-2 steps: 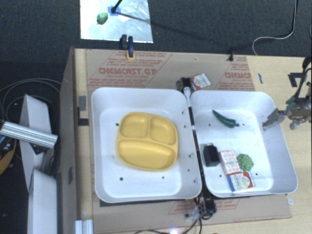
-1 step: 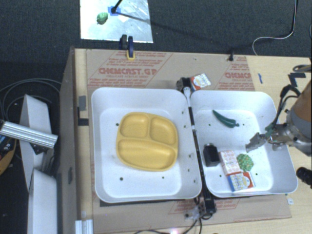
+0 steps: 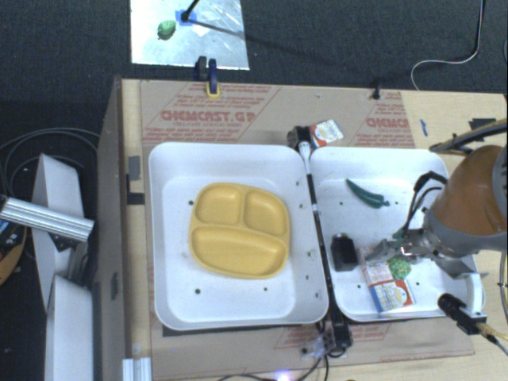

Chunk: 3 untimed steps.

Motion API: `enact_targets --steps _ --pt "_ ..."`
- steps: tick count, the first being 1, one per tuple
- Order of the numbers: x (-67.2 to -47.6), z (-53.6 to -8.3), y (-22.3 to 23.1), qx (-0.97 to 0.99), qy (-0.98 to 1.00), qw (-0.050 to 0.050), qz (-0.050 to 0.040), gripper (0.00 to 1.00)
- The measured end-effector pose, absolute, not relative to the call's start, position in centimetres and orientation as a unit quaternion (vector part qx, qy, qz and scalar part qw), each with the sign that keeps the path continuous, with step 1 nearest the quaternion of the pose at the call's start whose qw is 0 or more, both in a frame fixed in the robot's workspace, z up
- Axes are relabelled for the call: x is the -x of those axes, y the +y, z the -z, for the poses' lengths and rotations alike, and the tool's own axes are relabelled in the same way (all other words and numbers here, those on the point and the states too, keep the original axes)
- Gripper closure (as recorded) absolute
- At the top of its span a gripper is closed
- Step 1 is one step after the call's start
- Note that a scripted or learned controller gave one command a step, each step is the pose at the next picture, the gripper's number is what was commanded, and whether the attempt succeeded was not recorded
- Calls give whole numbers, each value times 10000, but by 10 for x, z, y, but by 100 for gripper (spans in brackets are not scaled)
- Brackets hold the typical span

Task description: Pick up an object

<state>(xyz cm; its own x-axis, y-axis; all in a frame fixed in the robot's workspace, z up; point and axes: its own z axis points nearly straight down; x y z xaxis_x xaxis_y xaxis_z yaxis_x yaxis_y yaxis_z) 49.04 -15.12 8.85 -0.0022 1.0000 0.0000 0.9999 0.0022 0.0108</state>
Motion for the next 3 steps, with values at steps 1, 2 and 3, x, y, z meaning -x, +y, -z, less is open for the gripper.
enact_targets --steps 1,2,3 --pt "-492 -100 -156 -7074 7067 113 -33 100" --pt "-565 -92 -108 -7058 7083 93 -57 100" --pt "-567 -209 -27 -7051 7091 16 -24 100"
